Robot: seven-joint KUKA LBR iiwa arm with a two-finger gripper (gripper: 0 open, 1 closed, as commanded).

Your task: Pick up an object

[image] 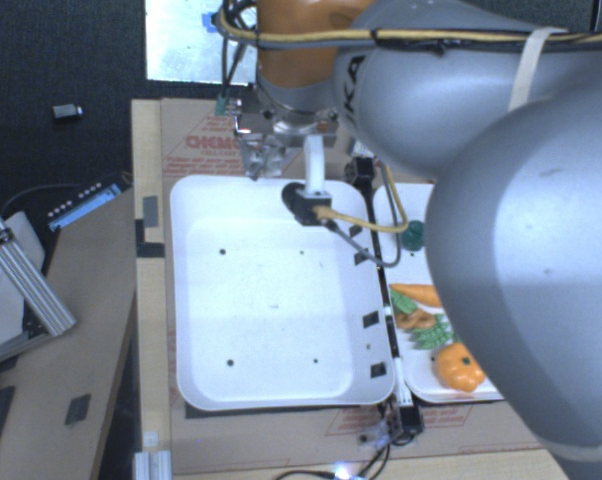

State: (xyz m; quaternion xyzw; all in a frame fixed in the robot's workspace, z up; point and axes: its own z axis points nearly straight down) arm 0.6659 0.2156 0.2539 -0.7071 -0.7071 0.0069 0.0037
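Looking down, we see the grey two-finger gripper [264,160] at the shallow white left bin's [271,388] far rim; whether its claw is apart, we cannot tell. An orange plastic carrot [417,294] and orange pepper [457,367] lie in the right white bin [461,396].

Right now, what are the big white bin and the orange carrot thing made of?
The left white bin looks like smooth plastic: a slightly glossy, moulded surface with rounded corners. The carrot, in the other bin, is probably a plastic or rubber toy: even, bright orange colour. It is too small to tell which.
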